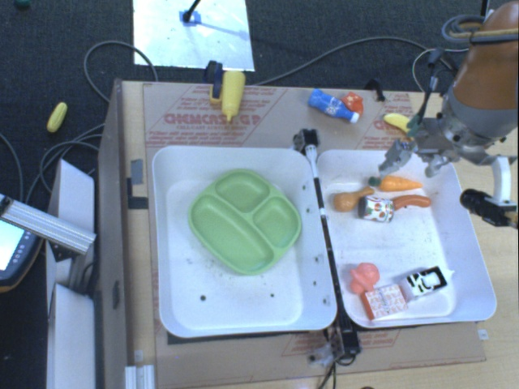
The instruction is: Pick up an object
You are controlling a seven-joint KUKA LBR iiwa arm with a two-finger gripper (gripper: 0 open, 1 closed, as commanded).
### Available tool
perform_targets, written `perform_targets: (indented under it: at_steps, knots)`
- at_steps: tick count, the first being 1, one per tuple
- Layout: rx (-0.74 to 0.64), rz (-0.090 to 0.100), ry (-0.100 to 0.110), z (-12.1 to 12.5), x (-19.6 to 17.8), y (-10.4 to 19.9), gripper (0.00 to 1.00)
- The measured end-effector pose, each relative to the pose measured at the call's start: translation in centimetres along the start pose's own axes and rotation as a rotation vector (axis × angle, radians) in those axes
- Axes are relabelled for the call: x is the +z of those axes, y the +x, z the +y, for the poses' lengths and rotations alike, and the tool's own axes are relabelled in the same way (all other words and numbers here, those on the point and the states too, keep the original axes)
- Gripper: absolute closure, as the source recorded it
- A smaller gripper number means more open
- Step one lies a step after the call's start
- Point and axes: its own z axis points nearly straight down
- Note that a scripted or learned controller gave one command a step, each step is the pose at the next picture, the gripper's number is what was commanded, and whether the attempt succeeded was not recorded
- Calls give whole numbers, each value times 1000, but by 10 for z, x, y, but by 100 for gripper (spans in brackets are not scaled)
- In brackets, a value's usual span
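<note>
The right bin (466,245) holds an orange carrot (400,184), a red chili (412,203), a small printed can (376,209), a brownish-orange pear-shaped toy (349,200), a pink toy (364,277), a red-checked box (384,301) and a black-and-white box (426,281). My gripper (413,161) hangs over the far edge of this bin, just above and behind the carrot. It is open, its two grey fingers (392,156) are spread, and nothing is between them.
A green divided plate (244,220) lies in the left bin (178,298). On the cardboard behind the bins are a yellow bottle (231,92), a blue bottle (333,104) and a yellow banana (396,122). Cables run around the bench.
</note>
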Motion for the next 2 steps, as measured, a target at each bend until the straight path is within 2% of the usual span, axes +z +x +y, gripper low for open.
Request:
perform_targets:
  at_steps: [1, 2]
  knots:
    - [1, 0, -1, 37, 182, -12, 0]
    - [6, 10, 32, 64, 162, -52, 0]
